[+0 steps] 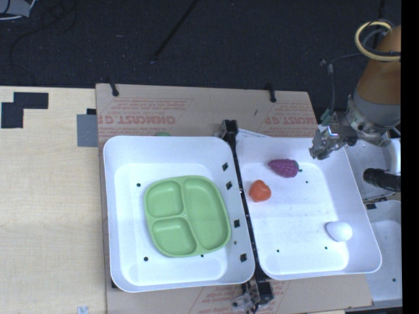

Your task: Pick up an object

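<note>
Pincer (325,142) — grip state unreadable — poised just right of, slightly above, purple knobbly plastic fruit (284,167); long axis crosswise.

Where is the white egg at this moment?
The white egg lies in the right bin, near its right wall, below and right of the orange fruit.

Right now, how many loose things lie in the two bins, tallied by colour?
Green: 1, the divided plate in the left bin
Purple: 1, the purple piece in the right bin
Orange-red: 1, the orange piece
White: 1, the white egg-shaped piece
Total: 4
</note>
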### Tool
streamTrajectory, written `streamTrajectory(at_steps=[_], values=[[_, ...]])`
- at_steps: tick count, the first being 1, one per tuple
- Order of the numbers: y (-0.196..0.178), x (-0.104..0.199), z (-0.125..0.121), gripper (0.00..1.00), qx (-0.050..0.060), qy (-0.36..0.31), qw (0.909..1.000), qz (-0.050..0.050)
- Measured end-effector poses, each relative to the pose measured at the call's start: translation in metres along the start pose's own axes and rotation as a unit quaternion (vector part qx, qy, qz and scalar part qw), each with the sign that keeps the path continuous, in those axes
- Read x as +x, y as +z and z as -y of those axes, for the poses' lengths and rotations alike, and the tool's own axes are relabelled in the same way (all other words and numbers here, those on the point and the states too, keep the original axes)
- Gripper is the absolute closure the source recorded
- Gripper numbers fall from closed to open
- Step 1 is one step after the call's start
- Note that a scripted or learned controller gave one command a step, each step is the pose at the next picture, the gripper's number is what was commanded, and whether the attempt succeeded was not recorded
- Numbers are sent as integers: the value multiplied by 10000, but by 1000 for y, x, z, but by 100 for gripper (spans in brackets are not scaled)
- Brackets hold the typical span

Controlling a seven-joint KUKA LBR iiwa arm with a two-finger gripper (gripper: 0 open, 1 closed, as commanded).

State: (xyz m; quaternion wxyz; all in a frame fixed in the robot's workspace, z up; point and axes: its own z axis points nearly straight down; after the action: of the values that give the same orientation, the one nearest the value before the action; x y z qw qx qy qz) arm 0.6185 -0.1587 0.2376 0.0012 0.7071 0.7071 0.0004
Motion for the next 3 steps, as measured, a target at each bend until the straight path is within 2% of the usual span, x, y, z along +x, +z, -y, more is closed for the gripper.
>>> streamTrajectory(at_steps=[1,3], values=[[-16,0,0,100,9,-13,10000,-6],[8,112,30,100,41,-19,10000,-17]])
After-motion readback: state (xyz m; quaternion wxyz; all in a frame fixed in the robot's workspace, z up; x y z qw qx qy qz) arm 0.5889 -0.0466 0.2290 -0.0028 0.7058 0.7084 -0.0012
